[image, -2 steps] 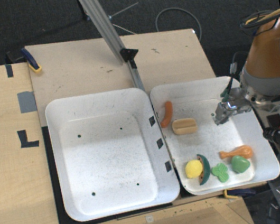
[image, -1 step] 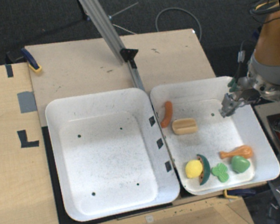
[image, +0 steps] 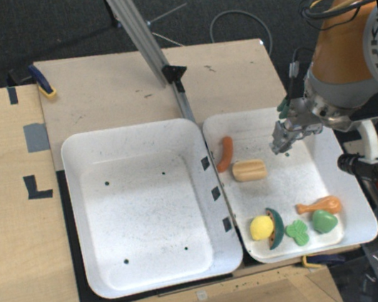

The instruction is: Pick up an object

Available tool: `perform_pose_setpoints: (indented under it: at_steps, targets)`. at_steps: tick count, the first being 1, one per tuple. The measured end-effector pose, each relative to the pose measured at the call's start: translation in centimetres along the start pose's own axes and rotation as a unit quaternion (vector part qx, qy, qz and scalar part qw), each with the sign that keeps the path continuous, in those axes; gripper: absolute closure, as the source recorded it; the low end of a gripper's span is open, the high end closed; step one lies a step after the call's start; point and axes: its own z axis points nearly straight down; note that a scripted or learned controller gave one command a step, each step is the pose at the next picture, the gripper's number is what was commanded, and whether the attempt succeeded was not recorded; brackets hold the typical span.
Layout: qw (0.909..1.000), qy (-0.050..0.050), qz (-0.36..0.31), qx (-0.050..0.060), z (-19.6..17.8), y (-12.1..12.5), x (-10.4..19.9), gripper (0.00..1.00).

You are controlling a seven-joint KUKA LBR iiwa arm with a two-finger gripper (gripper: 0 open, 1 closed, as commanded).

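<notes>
My gripper (image: 283,143) hangs over the upper right part of the right bin (image: 303,184), with nothing visible between its tips. An orange sausage (image: 224,153) lies near that bin's left wall. A tan bread roll (image: 249,170) sits just below it, to the left of and slightly below my gripper. Along the bin's front lie a yellow lemon (image: 261,227), a dark green curved piece (image: 276,228), a green broccoli-like piece (image: 298,231), a green pepper (image: 324,221) and an orange carrot (image: 319,206).
The left bin (image: 141,206) stands beside the right one, sharing a middle wall. A grey metal bar (image: 149,45) slants down from the top to the bins' back edge. A blue-yellow clamp (image: 42,81) sits at the bench's far left corner.
</notes>
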Motion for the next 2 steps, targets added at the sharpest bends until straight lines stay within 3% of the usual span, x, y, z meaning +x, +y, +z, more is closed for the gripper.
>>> perform_pose_setpoints:
  at_steps: [2]
  targets:
    - [1.0,0.0,0.0,0.0,0.1,3.2,11.2,1.0]
